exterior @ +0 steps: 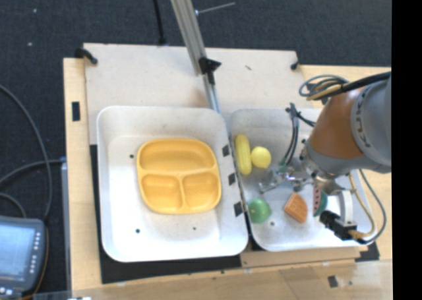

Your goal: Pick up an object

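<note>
In the right-hand bin [264, 120] lie four small things: a yellow banana-shaped piece [242, 154] along the bin's left wall, a yellow ball [261, 157] touching its right side, a green ball [258, 210] nearer the front-left corner, and an orange wedge [297, 209] to the right of the green ball. The tool [285, 177] hangs over the middle of this bin, between the yellow ball and the orange wedge; nothing seems to be in its grasp, though whether it stands open or closed cannot be made out from this slant. The grey arm [349, 134] with its orange band comes in from the right. The left-hand bin [119, 226] holds a yellow divided tray [178, 175] with three compartments. Both bins sit on the pale worktop [145, 74]. No lettering or brand is legible anywhere.
</note>
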Robot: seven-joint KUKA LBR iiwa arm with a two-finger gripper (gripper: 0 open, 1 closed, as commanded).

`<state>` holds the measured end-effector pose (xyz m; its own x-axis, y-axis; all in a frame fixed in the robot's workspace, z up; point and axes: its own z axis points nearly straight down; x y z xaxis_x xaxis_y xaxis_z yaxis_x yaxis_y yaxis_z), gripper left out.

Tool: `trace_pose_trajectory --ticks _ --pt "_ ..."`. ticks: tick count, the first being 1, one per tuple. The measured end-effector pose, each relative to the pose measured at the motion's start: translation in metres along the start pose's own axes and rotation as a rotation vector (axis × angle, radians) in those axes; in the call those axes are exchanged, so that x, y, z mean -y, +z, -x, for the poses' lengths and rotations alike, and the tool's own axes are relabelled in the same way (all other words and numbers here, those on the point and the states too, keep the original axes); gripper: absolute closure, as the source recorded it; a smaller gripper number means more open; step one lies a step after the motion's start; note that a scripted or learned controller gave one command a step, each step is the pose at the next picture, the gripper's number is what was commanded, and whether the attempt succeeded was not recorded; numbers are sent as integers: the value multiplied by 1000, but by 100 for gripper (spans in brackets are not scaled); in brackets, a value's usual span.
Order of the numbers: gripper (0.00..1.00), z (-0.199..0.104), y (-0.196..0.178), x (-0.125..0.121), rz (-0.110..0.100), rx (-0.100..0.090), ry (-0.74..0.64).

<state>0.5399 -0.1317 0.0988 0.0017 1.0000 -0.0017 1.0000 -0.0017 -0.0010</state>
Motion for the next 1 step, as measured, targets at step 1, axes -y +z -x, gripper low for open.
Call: trace_pose_trajectory --ticks 1 --pt "100 1 -13 -2 5 -1 6"
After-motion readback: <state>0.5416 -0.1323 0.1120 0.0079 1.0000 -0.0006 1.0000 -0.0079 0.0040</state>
